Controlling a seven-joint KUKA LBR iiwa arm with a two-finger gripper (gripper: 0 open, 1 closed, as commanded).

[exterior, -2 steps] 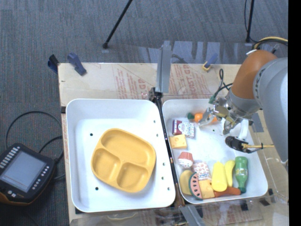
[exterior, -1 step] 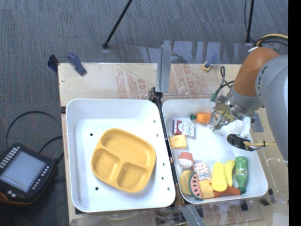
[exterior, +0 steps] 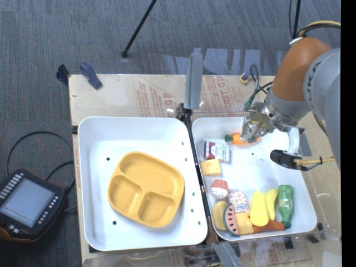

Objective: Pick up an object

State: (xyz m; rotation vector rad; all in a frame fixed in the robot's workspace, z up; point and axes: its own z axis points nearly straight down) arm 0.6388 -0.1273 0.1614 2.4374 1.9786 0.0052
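My gripper (exterior: 251, 131) hangs low over the back of the right bin (exterior: 258, 163). It sits right beside, or touching, a small orange toy with a green tip (exterior: 237, 139), which lies just to the gripper's left. Nothing is visibly lifted. Other items in this bin are a maroon and white carton (exterior: 217, 151) and a yellow cheese block (exterior: 211, 167). Along the front lie a red and white piece (exterior: 219, 188), a watermelon slice (exterior: 235, 222), yellow pieces (exterior: 260, 209) and a green bottle (exterior: 284, 203).
The left bin (exterior: 94, 149) holds a yellow divided plate (exterior: 146, 189). A grey upright post (exterior: 193, 85) stands behind the seam between the bins. A black cable fitting (exterior: 285, 158) hangs from the arm over the right bin. A teach pendant (exterior: 25, 202) lies on the floor at left.
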